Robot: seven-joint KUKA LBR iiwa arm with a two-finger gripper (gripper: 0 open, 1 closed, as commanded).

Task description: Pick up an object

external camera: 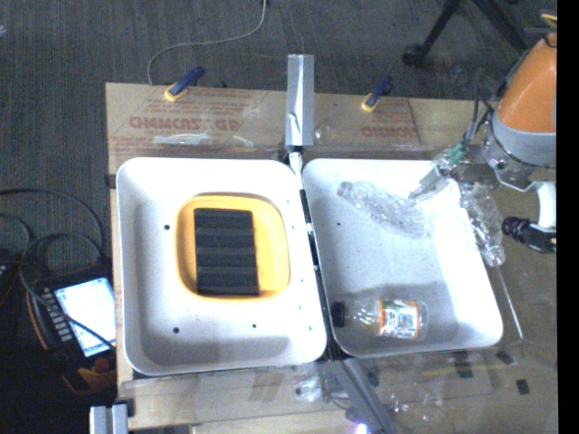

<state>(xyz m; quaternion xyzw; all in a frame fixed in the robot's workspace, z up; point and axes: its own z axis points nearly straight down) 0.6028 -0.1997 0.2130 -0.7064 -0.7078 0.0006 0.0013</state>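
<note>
In the right bin (452, 333) a crumpled clear plastic bottle (384, 208) lies near the far wall. A second clear bottle (384, 316), with an orange-and-white label and a dark cap, rests on its side near the front wall. The left bin (145, 269) holds a yellow block with a black ribbed top (231, 247). My gripper (441, 174) hangs over the right bin's far right corner, just right of the crumpled bottle, below the orange band of the arm (534, 89). More crumpled clear plastic (482, 224) sits along the right rim under the wrist.
Two clamps with yellow and blue handles (184, 83) (376, 95) pin a cardboard sheet behind the bins. A metal post (298, 102) stands between the bins at the back. Cables and a lit device (77, 310) lie on the floor to the left.
</note>
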